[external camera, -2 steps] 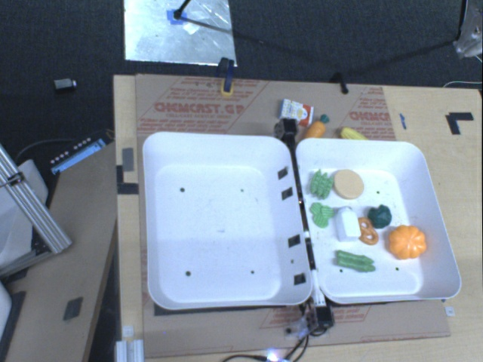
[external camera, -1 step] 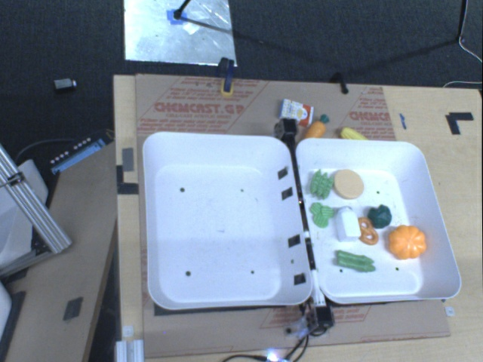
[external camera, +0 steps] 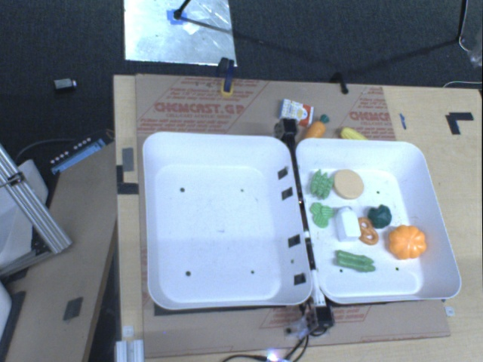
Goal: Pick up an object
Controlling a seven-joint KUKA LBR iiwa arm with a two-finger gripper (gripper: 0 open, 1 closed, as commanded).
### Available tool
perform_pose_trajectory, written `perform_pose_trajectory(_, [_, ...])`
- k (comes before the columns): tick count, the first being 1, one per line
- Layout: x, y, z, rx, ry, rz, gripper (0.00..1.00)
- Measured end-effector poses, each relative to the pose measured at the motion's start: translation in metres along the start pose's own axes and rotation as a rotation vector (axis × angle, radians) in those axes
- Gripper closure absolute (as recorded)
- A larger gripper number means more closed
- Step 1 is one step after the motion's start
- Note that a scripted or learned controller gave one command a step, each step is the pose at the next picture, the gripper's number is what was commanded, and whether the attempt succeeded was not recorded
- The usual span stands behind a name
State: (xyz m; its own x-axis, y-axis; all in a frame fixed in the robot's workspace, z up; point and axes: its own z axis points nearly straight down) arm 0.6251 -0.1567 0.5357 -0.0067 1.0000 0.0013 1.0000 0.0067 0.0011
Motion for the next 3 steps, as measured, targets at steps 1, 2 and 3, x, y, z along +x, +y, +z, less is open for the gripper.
perform_pose_trajectory(1, [-0.053, 0.044, 0.001, -0.003, -0.005, 0.008, 1.00])
perform_pose_trajectory(2, [0.002, 0.010, -0.001, -0.002, 0.000, -0.001, 1.00])
perform_pose_trajectory(3, [-0.053, 0.044, 0.001, -0.003, -0.005, 0.008, 1.00])
